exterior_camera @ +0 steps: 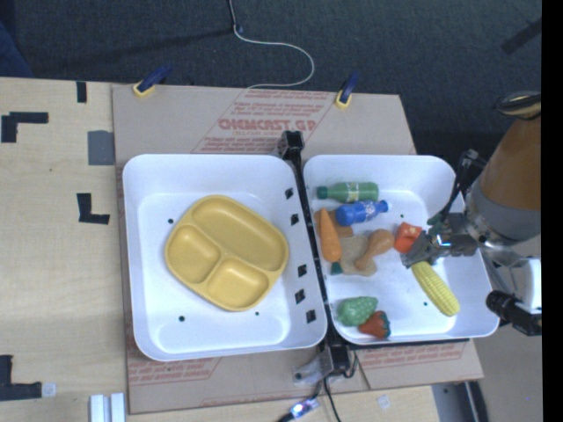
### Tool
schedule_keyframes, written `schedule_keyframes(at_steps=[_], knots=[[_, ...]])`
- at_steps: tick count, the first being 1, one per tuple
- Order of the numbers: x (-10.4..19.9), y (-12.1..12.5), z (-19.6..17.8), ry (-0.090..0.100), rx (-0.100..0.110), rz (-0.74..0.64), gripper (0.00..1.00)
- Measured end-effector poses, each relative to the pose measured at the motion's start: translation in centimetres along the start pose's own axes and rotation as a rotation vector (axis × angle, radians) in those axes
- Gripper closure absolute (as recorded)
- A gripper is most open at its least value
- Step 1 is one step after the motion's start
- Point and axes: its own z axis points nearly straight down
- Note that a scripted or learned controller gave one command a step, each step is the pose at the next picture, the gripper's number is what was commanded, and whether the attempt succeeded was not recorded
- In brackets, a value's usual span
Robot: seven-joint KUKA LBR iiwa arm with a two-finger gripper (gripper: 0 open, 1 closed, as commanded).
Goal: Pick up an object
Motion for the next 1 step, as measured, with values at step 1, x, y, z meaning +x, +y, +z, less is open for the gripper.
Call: schedule_keyframes(at_steps=[1], knots=[[5.04,1.95,-0.91,0.002,0.001,-0.006,1.00]])
